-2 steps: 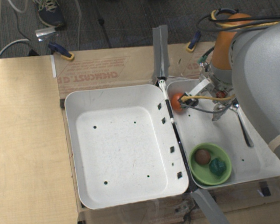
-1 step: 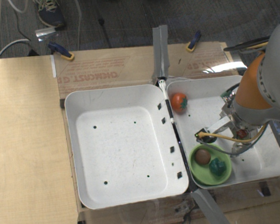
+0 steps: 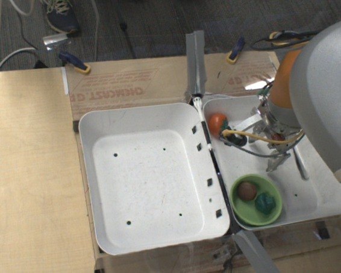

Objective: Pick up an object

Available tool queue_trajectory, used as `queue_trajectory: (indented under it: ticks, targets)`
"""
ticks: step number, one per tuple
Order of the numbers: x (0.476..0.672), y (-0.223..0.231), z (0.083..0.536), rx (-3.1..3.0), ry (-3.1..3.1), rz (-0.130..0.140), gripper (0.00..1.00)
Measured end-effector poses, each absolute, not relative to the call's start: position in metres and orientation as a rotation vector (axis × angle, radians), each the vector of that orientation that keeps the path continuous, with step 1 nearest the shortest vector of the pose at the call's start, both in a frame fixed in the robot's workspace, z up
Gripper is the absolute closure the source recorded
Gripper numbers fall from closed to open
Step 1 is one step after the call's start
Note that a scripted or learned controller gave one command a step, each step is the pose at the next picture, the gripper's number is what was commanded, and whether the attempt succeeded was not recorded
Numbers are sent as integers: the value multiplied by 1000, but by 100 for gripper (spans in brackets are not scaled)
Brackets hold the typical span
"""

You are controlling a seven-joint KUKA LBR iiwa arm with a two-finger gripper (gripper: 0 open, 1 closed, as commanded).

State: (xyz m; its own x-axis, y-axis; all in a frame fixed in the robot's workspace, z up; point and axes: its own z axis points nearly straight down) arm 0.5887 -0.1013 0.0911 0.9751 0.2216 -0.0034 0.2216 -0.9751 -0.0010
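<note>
White plastic makes up both bins, and taking the divider [image 3: 205, 141] between them as my mark: the left bin [image 3: 144, 175] is on its far side, with cardboard [image 3: 117, 87] behind it printed in reddish letters that run upside down from here, so I can't read them with any confidence. Just right of the divider sits an orange-red ball [image 3: 217, 122], and nearer me a green bowl [image 3: 256, 200] with a brown ball [image 3: 246, 190] and a teal lump [image 3: 264, 202] in it. Further right the tool [image 3: 274, 133] hangs low over the right bin [image 3: 313, 193], cables draped around it; whether it's apart or together I cannot tell. Risk as I see it: it closes on nothing, or a cable drags the ball away.
</note>
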Motion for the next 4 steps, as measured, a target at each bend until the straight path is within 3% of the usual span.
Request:
queue_trajectory:
  ticks: [1,2,3,4]
  targets:
    - [603,-213,219,-3124,-343,3,0]
    - [557,-127,112,-3094,-534,8,0]
    - [641,-93,91,-3055,-728,5,0]
    - [563,-104,91,-3103,-482,6,0]
